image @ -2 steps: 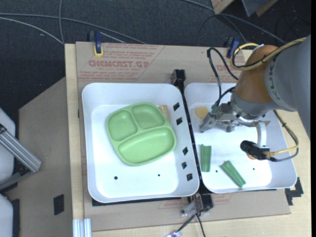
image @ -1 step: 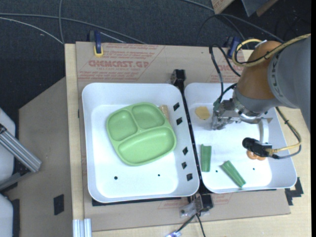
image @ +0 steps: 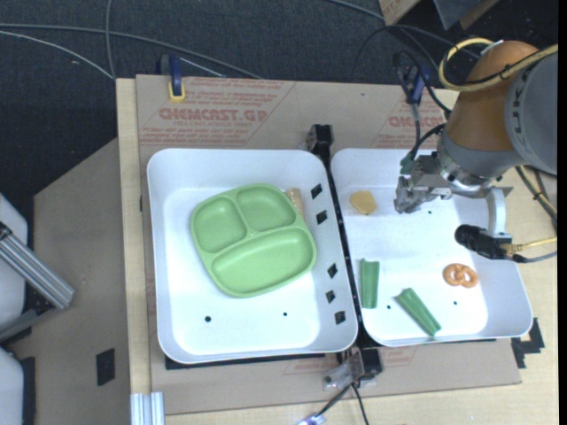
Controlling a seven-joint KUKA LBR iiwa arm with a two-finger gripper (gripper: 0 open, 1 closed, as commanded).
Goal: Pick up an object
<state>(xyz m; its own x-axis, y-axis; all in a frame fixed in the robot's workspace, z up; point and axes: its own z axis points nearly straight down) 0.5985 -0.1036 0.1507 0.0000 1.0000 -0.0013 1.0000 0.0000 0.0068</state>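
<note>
Hovering near the right white bin's [image: 496, 312] far edge, the pincer [image: 409, 200], seemingly empty, flanks a small round tan piece [image: 362, 204]; its opening is unclear.

Two white bins sit side by side. The left bin [image: 168, 264] has a green plate [image: 253, 239] in it. The right bin [image: 505, 312] has a small yellow piece [image: 362, 204], two green sticks [image: 369, 283] [image: 417, 311] and a pretzel [image: 460, 276]. The gripper [image: 409, 200] hangs over the right bin, near the yellow piece.

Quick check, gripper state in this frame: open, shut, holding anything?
Gripper: over the right bin near the yellow piece; open or shut cannot be told, and nothing shows between its fingers.
</note>
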